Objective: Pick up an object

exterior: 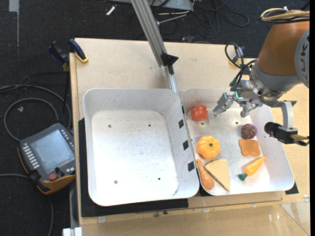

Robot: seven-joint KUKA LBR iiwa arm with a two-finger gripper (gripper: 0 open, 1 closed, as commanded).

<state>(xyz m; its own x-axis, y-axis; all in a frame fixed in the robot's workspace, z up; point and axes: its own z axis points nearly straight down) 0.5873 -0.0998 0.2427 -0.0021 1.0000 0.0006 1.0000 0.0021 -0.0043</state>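
My gripper hangs open over the back of the right bin, nothing between its fingers. A red tomato lies just to its left. Nearer the front sit an orange pumpkin, a dark red ball, an orange-brown slice, a carrot with a green tip, a pale cheese wedge and an orange sausage-like piece.
The left bin sits beside the right one. A metal strut slants in from the top to the bins' shared edge. A teach pendant lies left of the bench.
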